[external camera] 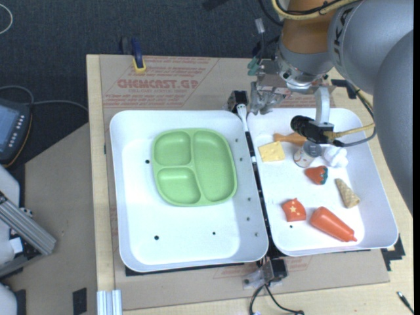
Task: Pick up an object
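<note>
Table [98, 195]: brown board over dark carpet [46, 25]. Yellow plastic cheese wedge [272, 152] lies in the right shallow white bin [375, 199]. Pincer [264, 102] hangs just behind the wedge; its opening cannot be told and no hold is visible. Orange plastic carrot [333, 223] lies in front and to the right of the wedge. Green divided plate [195, 166] lies to its left.

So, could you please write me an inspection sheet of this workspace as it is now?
Surface: brown board bearing left bin and right bin, side by side.
Job's things: in the right bin, yellow wedge, red piece, orange carrot, tan cone, small red fruit.
Clutter: green divided plate in the left bin.
Grippers: gripper over the right bin's far left corner.
Cables: black cable at the board's near edge.
Surroundings: dark floor; blue clamp on the board's far edge.
</note>
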Controlling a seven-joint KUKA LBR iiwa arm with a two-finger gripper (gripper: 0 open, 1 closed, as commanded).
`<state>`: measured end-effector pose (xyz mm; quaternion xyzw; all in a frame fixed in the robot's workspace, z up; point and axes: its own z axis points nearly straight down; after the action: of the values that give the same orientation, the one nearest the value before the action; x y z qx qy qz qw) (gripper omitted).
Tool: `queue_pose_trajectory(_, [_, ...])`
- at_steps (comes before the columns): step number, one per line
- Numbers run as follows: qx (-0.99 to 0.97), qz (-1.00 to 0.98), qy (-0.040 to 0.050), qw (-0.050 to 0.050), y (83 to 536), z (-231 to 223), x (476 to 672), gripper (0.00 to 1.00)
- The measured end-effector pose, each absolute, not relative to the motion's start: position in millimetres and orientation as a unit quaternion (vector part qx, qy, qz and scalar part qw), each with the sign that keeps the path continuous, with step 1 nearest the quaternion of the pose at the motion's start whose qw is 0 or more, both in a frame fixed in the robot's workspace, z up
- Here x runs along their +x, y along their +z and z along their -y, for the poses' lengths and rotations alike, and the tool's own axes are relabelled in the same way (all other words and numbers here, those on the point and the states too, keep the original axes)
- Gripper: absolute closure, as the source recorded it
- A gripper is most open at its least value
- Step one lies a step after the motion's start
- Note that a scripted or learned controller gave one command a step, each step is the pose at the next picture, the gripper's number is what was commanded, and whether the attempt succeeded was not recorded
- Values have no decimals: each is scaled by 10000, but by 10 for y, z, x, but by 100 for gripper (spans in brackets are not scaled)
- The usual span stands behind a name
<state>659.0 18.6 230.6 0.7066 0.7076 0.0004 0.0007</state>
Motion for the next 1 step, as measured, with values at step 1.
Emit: queue_pose_trajectory(1, [7074, -7068, -15, -13, 2142, -150, 6490, 100])
